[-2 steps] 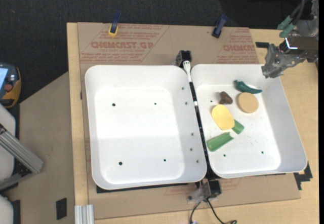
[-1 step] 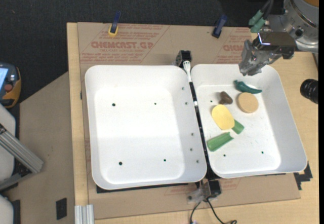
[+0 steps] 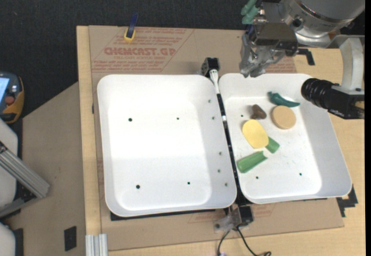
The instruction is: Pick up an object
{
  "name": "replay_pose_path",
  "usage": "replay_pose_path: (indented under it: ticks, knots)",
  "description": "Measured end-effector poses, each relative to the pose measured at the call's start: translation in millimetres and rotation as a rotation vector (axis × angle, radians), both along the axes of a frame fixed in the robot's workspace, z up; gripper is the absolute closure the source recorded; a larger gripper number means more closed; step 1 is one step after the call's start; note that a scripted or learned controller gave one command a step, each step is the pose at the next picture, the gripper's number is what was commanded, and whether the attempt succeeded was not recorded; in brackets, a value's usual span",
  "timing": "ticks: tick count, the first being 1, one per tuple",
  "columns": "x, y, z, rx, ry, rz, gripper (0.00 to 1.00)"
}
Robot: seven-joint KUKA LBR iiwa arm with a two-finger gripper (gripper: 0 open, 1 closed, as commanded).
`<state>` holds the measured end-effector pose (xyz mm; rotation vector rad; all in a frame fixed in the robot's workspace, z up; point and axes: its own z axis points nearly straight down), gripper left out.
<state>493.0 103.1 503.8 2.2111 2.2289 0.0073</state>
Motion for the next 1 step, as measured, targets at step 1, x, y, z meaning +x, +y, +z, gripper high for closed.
replay_pose_path:
  ticks: [1]
  knots:
    - [-16.0, -138.5, -133.6, -0.005, 0.02, -0.023, 1.0]
